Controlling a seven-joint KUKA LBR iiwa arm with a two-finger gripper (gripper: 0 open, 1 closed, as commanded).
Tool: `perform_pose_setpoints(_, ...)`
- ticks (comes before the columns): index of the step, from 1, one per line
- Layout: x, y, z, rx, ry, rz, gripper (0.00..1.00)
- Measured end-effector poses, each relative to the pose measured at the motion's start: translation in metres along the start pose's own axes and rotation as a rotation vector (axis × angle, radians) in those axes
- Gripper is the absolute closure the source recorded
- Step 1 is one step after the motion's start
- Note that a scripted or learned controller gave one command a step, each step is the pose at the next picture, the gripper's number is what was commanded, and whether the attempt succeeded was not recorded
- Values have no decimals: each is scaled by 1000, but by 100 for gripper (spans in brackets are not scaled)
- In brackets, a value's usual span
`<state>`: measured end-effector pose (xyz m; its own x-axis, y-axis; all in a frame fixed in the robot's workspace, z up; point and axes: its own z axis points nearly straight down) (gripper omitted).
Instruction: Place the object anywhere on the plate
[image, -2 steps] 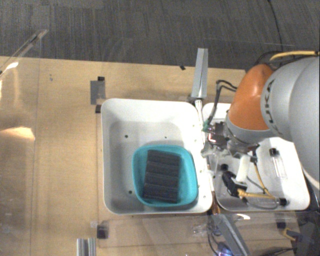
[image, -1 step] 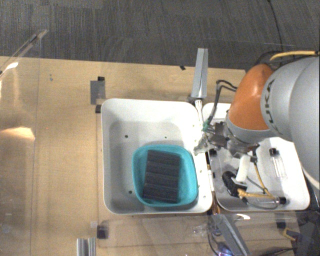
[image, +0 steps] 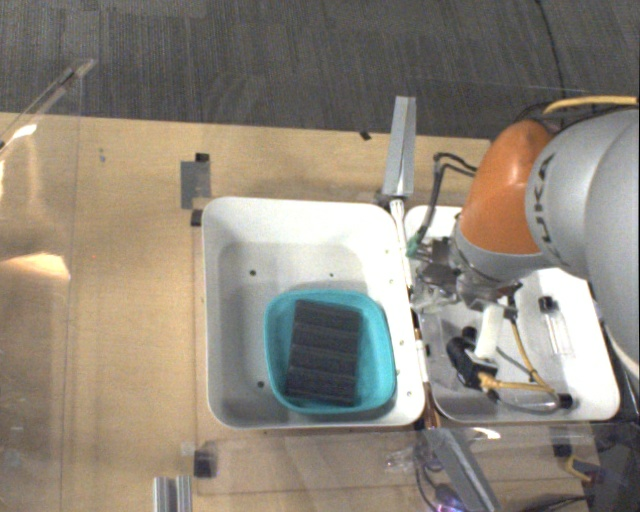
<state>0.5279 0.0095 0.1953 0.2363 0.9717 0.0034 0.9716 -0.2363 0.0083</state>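
On your far left, the wooden surface (image: 100, 330) lay under a clear sheet that caught a bright glare near 9 o'clock. A small dark bracket (image: 195, 180) stood on the surface just off the 11 o'clock corner of the left bin (image: 225, 300), and another small dark block (image: 204, 462) sat below that bin's 7 o'clock corner.

Inside the left bin, you had the teal plate (image: 378, 345) sitting toward the bin's 5 o'clock part, close to the near wall and the right wall. The object (image: 323, 351), a dark ribbed rectangular block, lay flat on the plate, roughly centred, its long side running from 12 to 6 o'clock with a slight tilt. Nothing was touching it; the arm was well apart from it, over the other bin.

A grey upright post (image: 401, 150) rose at 12 o'clock from the seam between the two bins.

To your right, the arm (image: 585, 190), grey with its orange band (image: 505, 205), hung over the right bin (image: 590, 400), covering most of that bin's upper half. The tool (image: 455, 290) was below the orange band, beside the wall shared by the bins, amid cables and fittings. You could not tell from this view how the tool was set. Black and yellow cables (image: 510, 385) trailed across the right bin's floor toward 5 o'clock.
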Motion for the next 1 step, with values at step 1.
perform_pose_setpoints(1, 50, -54, 11, 7, -2, -50, 100)
